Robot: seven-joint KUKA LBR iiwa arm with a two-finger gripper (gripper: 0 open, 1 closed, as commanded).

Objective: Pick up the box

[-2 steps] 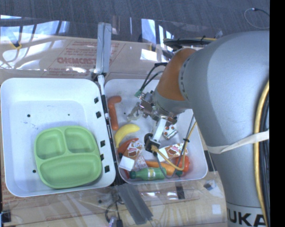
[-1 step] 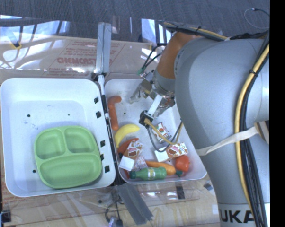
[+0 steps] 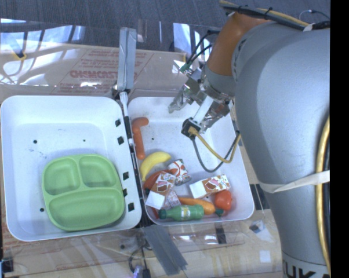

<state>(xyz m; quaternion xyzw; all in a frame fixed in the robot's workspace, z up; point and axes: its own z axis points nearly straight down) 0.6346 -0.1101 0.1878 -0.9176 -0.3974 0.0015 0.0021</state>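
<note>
Two small red-and-white boxes lie among the toy food at the near end of the right bin (image 3: 163, 112): one box (image 3: 210, 185) near the right wall, another box (image 3: 161, 182) left of it, tilted. My gripper (image 3: 184, 116) hangs over the far part of the same bin, well behind the boxes and apart from them. Its two fingers are spread open, and only bare bin floor shows between them.
A sausage (image 3: 140, 136), a banana (image 3: 153, 162), a small can (image 3: 178, 170), a carrot (image 3: 196, 202), a tomato (image 3: 223, 200) and a green bottle (image 3: 183, 213) crowd round the boxes. A yellow cable (image 3: 218, 153) loops below the gripper. A green divided plate (image 3: 82, 193) lies in the left bin (image 3: 24, 120).
</note>
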